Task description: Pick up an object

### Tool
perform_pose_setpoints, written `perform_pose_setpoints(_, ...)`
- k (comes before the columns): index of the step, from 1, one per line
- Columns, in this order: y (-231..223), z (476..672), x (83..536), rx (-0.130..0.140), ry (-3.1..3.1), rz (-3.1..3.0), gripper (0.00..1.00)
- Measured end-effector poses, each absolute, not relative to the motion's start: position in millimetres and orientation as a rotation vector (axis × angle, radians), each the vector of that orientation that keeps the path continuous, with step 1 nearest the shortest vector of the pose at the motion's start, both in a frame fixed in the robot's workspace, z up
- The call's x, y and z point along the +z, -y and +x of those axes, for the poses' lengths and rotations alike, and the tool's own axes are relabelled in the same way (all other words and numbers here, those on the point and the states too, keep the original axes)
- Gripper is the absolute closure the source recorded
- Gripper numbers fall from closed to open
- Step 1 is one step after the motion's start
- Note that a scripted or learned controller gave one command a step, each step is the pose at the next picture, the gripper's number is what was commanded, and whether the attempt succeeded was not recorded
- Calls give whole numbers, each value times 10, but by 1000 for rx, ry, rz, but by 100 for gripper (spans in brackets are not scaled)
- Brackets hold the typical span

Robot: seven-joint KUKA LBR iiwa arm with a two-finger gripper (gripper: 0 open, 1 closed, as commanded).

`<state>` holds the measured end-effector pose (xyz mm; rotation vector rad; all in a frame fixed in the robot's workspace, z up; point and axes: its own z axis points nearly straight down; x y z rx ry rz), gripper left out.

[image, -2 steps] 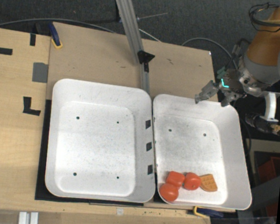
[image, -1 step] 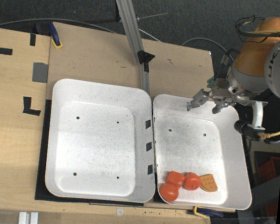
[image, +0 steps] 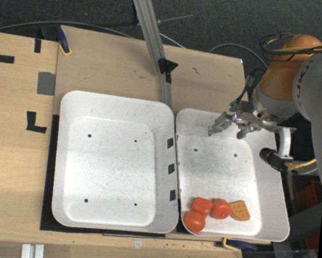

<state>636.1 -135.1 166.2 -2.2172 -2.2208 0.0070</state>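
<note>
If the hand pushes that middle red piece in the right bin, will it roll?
The middle red piece looks rounded, so it would probably roll. It touches two neighbours, so they would likely shift too. The hand appears open above the bin's far end.

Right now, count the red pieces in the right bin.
3, clustered at the right bin's near edge: one upper left, one beside it, one lowest. None seems hidden.

Both bins, left bin and right bin, are white with fine dark speckling. Three red pieces and one orange-tan piece noted. Bench is light tan wood. Arm is grey and orange.
</note>
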Motion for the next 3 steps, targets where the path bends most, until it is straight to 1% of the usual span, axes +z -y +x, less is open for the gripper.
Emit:
perform_pose_setpoints(1,1361,6343,1222,8,2220,-2217,0)
perform_pose_setpoints(2,1354,6356,1353,3,2224,-2217,100)
perform_pose_setpoints(3,1384,6370,1987,-5,2226,-2224,100)
